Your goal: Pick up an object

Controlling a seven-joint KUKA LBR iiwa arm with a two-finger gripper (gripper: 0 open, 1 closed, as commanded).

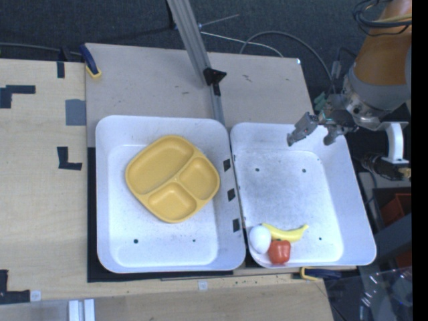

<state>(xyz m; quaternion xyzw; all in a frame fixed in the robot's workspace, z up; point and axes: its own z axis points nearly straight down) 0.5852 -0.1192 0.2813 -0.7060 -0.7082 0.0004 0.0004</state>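
From the camera above, the counter (pixel 154 89) carried two white bins side by side. The left bin (pixel 114 246) held a yellow tray (pixel 172 178) with three compartments, lying flat and slightly turned, in the middle of that bin. The right bin (pixel 334 206) served as the landmark for the rest.

In the right bin's near-left corner sat three small things bunched together: a white egg (pixel 259 238), touching the wall next to the left bin; a red pepper (pixel 280 251) just beside the egg, toward the near wall; and a yellow banana (pixel 287 232) lying across behind both, its tip pointing toward the bin's middle. The rest of that bin's floor was speckled with dark marks.

The arm (pixel 381 59), grey with an orange band, reached in over the right bin's far-right corner. Its gripper (pixel 313 132) hung above the far edge of that bin, well apart from the egg, pepper and banana. The two dark fingers (pixel 299 132) stood spread apart, with only white bin floor between them and nothing held.

A metal pole (pixel 190 32) slanted across the counter beyond the bins, ending at a black clamp (pixel 214 77) near the seam between them. Cables (pixel 267 42) trailed on the dark floor behind the right bin.
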